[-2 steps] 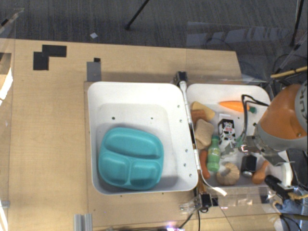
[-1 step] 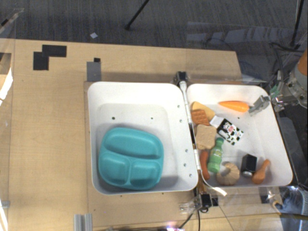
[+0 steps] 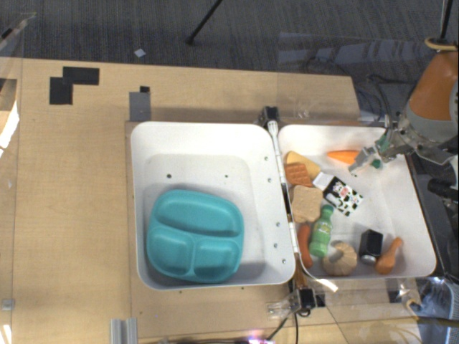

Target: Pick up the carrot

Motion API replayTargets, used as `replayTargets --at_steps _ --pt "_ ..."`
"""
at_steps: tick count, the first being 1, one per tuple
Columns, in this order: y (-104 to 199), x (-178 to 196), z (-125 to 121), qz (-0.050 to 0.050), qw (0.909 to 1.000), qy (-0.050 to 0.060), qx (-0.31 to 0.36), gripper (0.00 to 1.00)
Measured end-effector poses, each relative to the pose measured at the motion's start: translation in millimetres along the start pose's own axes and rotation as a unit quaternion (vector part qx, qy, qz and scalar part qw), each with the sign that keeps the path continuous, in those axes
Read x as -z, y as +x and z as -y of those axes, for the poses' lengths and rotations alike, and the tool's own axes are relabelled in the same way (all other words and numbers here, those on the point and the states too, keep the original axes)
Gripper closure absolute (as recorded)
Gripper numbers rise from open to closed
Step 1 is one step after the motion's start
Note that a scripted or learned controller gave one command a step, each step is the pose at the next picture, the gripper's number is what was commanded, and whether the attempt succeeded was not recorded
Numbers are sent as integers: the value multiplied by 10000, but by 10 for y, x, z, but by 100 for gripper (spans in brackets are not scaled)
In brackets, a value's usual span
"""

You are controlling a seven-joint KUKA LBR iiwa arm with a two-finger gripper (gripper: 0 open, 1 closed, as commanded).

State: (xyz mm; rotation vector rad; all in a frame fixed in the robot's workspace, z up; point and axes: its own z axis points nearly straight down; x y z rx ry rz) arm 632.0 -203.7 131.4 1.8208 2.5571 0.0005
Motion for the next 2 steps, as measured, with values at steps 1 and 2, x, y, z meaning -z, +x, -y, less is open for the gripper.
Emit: replayTargets --at_steps 1,2 --pt "-4 -430 -412 -8 9967 -6 -809 0" --pt "-14 -318 -410 25 9973 21 -740 100"
